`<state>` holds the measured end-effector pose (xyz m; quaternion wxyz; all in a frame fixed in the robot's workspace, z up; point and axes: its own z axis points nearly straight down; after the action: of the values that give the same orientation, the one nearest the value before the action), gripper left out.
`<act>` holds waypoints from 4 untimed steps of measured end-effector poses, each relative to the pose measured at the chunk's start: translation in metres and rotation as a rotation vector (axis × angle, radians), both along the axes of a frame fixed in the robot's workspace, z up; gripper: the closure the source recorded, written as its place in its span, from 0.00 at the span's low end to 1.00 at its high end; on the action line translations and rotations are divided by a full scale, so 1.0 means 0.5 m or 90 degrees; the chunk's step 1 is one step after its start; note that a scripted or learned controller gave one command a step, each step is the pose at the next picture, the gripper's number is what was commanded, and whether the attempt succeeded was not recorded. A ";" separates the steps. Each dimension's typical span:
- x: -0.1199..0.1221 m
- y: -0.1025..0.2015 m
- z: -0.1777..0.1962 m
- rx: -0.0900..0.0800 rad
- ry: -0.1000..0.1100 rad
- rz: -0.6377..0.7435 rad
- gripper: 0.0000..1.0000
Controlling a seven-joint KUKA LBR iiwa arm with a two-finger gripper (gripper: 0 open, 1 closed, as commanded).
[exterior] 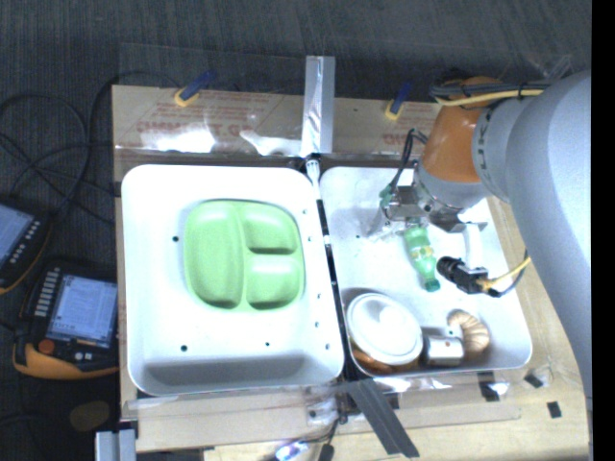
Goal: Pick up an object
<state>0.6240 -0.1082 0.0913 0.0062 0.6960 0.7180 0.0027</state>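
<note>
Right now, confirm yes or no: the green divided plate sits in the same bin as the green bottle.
No. The green divided plate lies in the left bin, while the green bottle lies in the right bin.

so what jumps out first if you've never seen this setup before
The green divided plate lying in the left bin draws the eye first, bright against the white. Next is the grey arm with its orange band reaching in from the right over the right bin, its claw beside a small green bottle. At that bin's near end sit a white bowl and a curved tan piece.
</note>
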 end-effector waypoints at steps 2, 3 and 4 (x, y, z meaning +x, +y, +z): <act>0.049 -0.127 0.146 0.001 0.009 0.000 1.00; 0.049 -0.127 0.146 0.001 0.009 0.000 0.00; 0.017 -0.179 0.004 0.003 0.008 0.013 0.00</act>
<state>0.6323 -0.1979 0.0934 0.0000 0.6888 0.7250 0.0001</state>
